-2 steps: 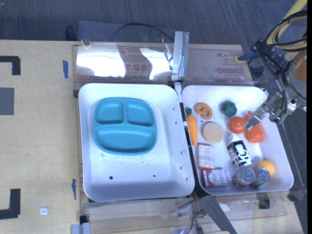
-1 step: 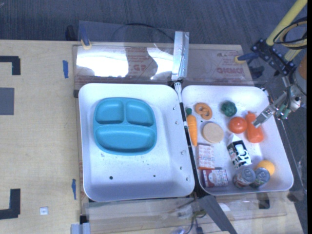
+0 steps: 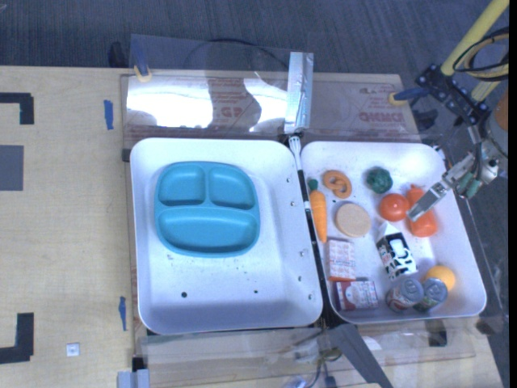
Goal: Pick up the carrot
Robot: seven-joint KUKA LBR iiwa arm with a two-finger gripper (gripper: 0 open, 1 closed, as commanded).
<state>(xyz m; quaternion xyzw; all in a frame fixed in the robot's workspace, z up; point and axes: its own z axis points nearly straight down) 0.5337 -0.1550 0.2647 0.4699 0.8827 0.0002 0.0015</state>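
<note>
An orange carrot (image 3: 319, 214) with a small green top lies lengthwise in the right white bin (image 3: 468, 249), hard against the bin's left wall, next to the divide between the two bins. Just to its right sits a round tan disc, like a cookie (image 3: 353, 219), and above that a pretzel-shaped orange piece (image 3: 337, 183). Below the carrot lie a small red-and-white packet (image 3: 341, 259) and a red pouch (image 3: 356, 294). Farther right are a dark green round item (image 3: 377, 179), a red tomato (image 3: 393, 207), a black-and-white carton (image 3: 395, 255), a tin can (image 3: 408, 293) and a yellow fruit (image 3: 442, 277) near the bin's lower right corner.

The gripper (image 3: 423, 204) hangs over the right side of this bin, well apart from the carrot, its silvery fingers close together and pointing down toward an orange item (image 3: 423, 223) beside the tomato. Nothing can be seen held between the fingers.

The left white bin (image 3: 161, 297) holds a blue divided plate (image 3: 208, 208) with three compartments. Both bins rest on a pale wooden tabletop (image 3: 60, 217).
</note>
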